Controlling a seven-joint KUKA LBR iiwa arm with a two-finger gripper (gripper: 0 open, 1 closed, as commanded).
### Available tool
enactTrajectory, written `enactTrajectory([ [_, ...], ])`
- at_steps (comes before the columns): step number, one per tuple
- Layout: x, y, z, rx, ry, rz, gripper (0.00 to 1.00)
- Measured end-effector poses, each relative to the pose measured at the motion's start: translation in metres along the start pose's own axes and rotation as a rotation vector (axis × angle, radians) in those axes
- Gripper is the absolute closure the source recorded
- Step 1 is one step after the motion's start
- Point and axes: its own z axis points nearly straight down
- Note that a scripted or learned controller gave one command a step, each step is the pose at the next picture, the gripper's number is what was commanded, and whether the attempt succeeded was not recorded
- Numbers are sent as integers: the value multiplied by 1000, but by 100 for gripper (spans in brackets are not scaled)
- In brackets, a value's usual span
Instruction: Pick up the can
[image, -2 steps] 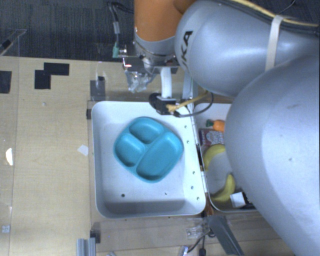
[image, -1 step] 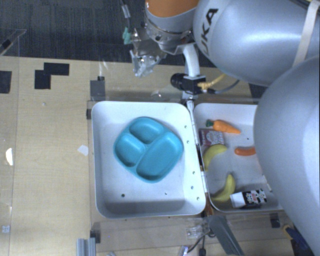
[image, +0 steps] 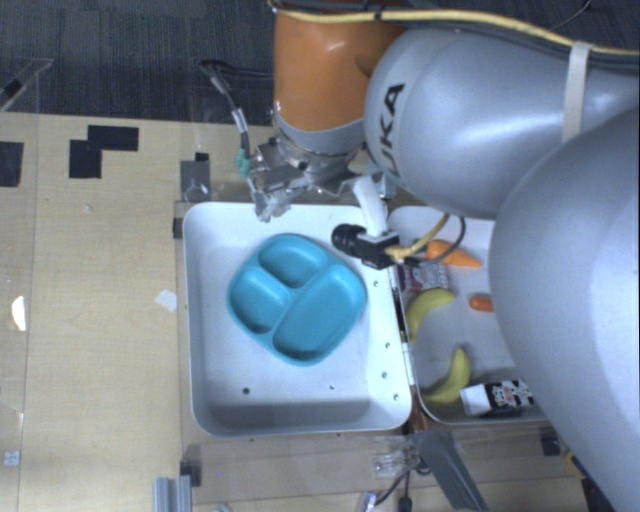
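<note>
Grey metal and an orange band fill the upper right, where the arm is stretched over both bins so that its claw (image: 268, 198) is held above the far edge of the left bin (image: 200, 310). Nothing is seen between its tips, and whether it is spread or pressed together cannot be told from this slant.

A blue divided plate (image: 297, 298) lies flat in the middle of the left bin. The food items are gathered in the right bin (image: 440, 415), which is partly hidden under the arm. A carrot (image: 455, 258) lies towards the far side, a small orange piece (image: 481, 302) nearer, and two bananas (image: 428, 303) close to the shared wall.

The can (image: 497, 397), judged to be the black-and-white cylinder, is seen on its side in the near part of the right bin, just beside the nearer banana (image: 452, 372). It is well apart from the claw, which is placed over the other bin. The approach is therefore judged not yet begun in earnest. The claw would have to be carried across the dividing wall and lowered. Because the can lies on its side it may roll, and the neighbouring banana may be caught instead. The worktop (image: 90, 300) carries both bins.
</note>
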Motion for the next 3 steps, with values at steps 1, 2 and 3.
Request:
enactTrajectory([
  [1, -1, 1, -12, -7, 0, 0, 100],
  [2, -1, 3, -24, -13, 1, 0, 100],
  [3, -48, -11, -58, -3, -2, -121, 100],
])
